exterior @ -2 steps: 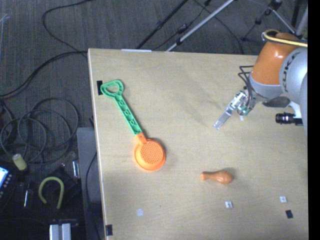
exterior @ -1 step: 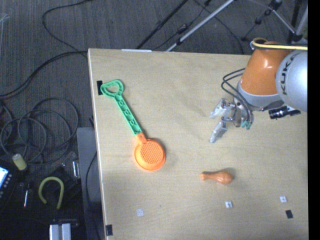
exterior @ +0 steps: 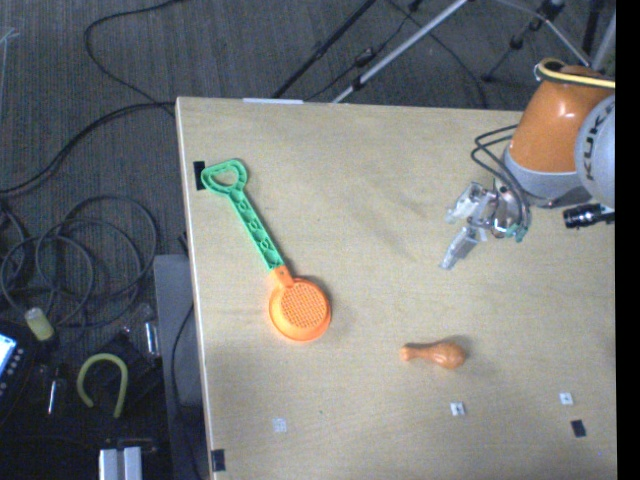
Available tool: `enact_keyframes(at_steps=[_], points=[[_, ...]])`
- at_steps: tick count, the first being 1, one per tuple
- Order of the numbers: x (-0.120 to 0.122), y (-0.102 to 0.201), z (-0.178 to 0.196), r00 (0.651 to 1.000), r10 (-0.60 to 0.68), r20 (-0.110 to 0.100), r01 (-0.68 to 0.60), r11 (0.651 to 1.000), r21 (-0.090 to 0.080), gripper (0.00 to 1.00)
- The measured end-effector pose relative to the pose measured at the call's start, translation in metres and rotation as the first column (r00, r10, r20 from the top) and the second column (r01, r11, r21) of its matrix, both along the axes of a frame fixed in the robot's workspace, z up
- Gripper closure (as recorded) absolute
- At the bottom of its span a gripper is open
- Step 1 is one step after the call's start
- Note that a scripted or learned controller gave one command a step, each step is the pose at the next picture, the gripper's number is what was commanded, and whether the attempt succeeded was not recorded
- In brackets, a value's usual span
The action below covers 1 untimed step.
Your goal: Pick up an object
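Gripper (exterior: 458, 253) hanging over the bare right-centre of the tan bench top (exterior: 400, 158), reaching in from the right under the orange wrist band (exterior: 555, 118); nothing between the fingers, though open or closed cannot be told from this angle. Orange drumstick-shaped toy (exterior: 436, 354) lying flat below the gripper, well apart from it. Further left, a strainer-like scoop with green handle and orange round head (exterior: 270, 258), lying slantwise, handle toward the upper left corner
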State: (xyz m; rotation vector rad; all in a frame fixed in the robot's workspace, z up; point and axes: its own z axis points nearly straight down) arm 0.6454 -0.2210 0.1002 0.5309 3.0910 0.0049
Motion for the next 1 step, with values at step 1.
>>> enact_keyframes(at_steps=[1], points=[[0.0174, -0.0007, 0.0201, 0.99, -0.143, 0.0, 0.143, 0.99, 0.0, 0.0]])
